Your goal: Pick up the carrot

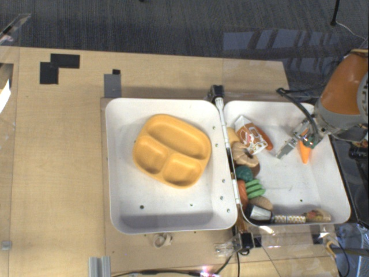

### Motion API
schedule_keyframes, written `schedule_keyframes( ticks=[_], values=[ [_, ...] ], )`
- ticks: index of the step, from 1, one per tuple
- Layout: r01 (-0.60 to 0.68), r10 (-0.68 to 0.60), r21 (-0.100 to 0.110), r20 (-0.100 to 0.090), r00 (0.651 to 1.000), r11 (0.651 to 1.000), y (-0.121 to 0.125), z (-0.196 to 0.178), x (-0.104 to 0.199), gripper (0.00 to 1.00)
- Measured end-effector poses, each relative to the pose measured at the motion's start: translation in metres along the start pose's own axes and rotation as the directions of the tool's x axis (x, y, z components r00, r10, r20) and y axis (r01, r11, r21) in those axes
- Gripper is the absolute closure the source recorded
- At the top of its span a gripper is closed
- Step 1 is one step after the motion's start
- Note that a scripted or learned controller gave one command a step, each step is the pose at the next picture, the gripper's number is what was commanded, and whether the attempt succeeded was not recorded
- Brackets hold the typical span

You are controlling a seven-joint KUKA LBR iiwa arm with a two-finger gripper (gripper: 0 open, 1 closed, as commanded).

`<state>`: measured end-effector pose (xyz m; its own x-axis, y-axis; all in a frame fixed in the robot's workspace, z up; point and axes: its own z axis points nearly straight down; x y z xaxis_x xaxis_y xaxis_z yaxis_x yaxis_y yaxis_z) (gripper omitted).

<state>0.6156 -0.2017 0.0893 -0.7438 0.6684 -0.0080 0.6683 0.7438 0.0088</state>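
A wooden bench (63, 172) carries two white bins. The left bin (121, 212) holds a yellow divided tray (172, 149); the right bin (334, 195) has toy food heaped along its left wall. The gripper (304, 138) grips the carrot (305, 152) between its fingers, tip hanging down. The grasp looks made; next comes a steady lift.

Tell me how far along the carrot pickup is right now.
Done: the gripper has reached into the right bin, and the carrot sits right at its fingers. In hand: securing it; a firm grasp can't be confirmed from this angle. Left: lifting the carrot clear of the bin.
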Motion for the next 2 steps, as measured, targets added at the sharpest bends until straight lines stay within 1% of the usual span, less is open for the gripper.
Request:
schedule_keyframes(
  ticks=[1,2],
  values=[
    [0.055,-0.055,0.000,0.005,0.998,0.998,-0.055,-0.002,0.057,0.00],
    [-0.235,0.235,-0.005,0.011,0.972,0.972,-0.083,-0.003,0.087,0.00]
  ],
)
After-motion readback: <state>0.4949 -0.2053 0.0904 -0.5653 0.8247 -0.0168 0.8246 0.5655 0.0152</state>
